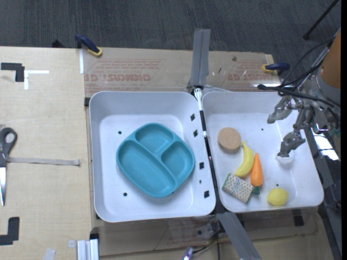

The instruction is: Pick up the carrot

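The orange carrot [256, 169] lies in the right bin [303, 199], pointing roughly up and down, between a banana [245, 160] on its left and bare bin floor on its right. My gripper [283, 129] hangs over the right part of that bin, up and to the right of the carrot and apart from it. Its two fingers stand apart, open, with nothing between them.
Around the carrot lie a round tan disc [229, 138], a speckled block [237, 187] and a yellow lemon [277, 196]. The left bin [100, 145] holds a blue divided plate [155, 160]. Scissors [5, 145] rest on the bench at the far left.
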